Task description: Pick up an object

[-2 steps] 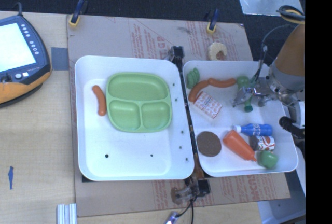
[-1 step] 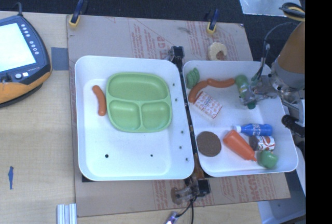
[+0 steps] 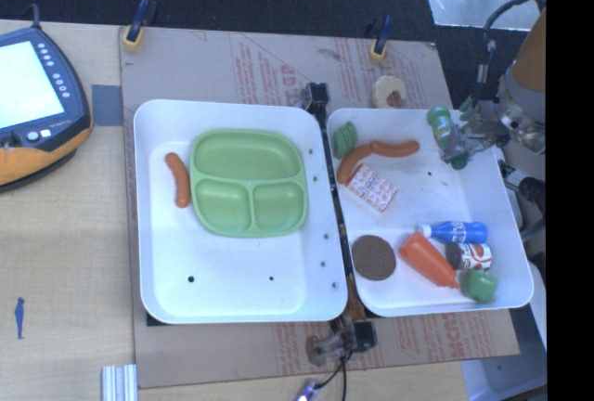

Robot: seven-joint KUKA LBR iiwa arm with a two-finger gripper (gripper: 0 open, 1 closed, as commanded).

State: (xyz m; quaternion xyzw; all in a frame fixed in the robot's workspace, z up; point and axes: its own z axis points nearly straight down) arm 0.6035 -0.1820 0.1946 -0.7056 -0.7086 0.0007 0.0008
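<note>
The end effector (image 3: 461, 141) sits at the right bin's (image 3: 516, 232) two o'clock corner, right by a green bottle (image 3: 440, 124); I cannot tell whether it grips anything. That bottle, pressed near the rim, may roll or wedge against the wall. Nearby at nine o'clock lies a sausage (image 3: 376, 154), untouched.

Two white bins (image 3: 232, 302), two sausages (image 3: 178, 179), one green divided plate (image 3: 249, 182), one brown disc (image 3: 374, 257).

Arm at the right edge, claw (image 3: 461, 141) low at its wrist's left.
</note>
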